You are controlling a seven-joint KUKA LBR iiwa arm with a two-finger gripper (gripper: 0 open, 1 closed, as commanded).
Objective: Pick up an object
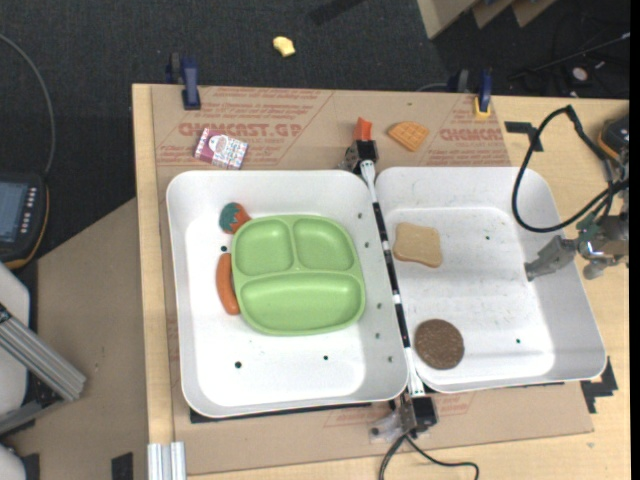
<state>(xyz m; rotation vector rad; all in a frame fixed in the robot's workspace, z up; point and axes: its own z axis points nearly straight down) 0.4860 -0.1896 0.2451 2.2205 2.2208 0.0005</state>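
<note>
The jaws (pixel 548 260) sit at the right rim of the right bin (pixel 570 318), their opening indiscernible and nothing visibly held, with the bread slice (pixel 418 245) well to their left and the brown round patty (pixel 439 343) left and nearer the camera.

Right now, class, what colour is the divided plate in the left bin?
Light green; the divided plate shows best in the overhead camera view.
</note>
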